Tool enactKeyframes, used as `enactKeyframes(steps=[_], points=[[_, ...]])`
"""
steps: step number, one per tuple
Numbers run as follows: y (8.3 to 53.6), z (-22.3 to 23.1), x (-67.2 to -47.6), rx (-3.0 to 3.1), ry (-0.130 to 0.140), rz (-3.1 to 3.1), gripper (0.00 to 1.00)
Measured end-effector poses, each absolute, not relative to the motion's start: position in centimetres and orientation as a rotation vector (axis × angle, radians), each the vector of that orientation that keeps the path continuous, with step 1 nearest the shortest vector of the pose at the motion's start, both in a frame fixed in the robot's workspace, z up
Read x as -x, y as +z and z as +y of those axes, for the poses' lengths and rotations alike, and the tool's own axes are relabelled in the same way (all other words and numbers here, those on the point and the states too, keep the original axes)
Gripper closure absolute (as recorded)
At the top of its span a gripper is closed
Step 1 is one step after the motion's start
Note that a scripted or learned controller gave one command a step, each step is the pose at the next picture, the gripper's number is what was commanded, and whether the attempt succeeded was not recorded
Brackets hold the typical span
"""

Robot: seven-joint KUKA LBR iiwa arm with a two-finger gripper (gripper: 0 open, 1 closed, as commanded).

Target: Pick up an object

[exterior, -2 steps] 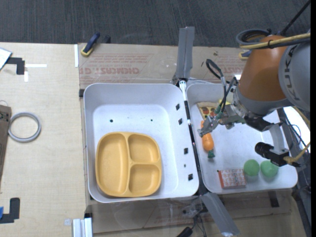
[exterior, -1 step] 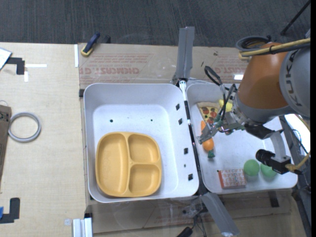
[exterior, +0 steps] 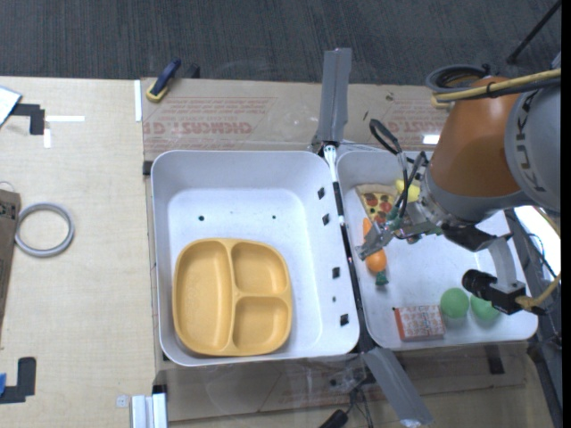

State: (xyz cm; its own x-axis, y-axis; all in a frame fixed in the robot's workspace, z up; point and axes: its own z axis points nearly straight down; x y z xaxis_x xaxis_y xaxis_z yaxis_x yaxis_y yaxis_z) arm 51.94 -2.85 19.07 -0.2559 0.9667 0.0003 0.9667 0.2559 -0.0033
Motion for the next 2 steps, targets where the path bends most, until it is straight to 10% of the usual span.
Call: enactKeyframes(steps=[2], points=[[19.07,-2.85,-51.94,1.915,0.004,-2.488,0.00]])
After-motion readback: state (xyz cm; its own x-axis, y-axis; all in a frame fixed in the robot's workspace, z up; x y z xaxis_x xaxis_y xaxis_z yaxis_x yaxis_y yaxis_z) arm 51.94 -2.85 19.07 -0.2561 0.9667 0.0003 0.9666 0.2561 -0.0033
